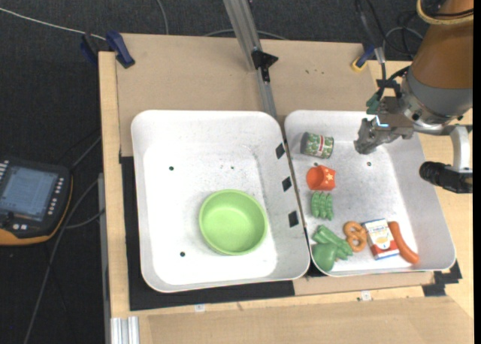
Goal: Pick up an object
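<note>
On my far left a handheld control pendant (30,200) lies on the dark floor beside the bench. Next I see the left bin (150,147), which holds a lime green bowl (233,221) sitting upright toward its front right area. Across the divider, the right bin (428,207) carries the pickable pieces. A small green-labelled can (317,144) lies on its side near the back left corner. Just in front of it sits an orange-red toy (322,177), then a bumpy green vegetable piece (322,204), then a larger green leafy toy (328,247) at the front left corner. To the right of that are a pretzel (354,235), a small white and blue box (381,239), and an orange carrot-like stick (404,245) touching the box's right side. The gripper (370,140) hangs over the back of the right bin, right of the can and apart from it; I cannot tell how its fingers stand. Nothing I see sits between them.
</note>
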Robot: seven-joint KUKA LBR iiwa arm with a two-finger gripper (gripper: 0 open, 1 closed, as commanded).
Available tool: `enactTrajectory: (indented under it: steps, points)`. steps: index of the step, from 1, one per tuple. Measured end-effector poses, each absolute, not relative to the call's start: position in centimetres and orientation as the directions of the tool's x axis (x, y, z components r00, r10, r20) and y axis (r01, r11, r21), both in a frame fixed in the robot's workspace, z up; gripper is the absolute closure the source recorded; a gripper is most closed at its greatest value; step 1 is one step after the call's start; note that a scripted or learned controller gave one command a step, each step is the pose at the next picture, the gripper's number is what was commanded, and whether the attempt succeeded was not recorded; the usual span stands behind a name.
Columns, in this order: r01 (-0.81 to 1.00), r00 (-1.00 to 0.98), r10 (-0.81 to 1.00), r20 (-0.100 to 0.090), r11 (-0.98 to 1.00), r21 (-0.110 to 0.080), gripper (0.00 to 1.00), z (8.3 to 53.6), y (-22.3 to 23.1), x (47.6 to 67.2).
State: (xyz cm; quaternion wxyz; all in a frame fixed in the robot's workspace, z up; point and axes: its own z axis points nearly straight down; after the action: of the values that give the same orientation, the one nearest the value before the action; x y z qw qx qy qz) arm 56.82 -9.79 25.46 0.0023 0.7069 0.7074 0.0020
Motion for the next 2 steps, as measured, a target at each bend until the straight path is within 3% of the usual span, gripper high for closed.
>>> enactTrajectory:
  steps: [1, 2]
  points:
    - [1.000, 0.000, 1.000, 0.000, 0.000, 0.005, 1.00, 29.8, -9.8, 56.9]
    - [1.000, -0.004, 1.000, 0.001, 0.004, 0.000, 1.00, 28.8, -4.7, 58.8]
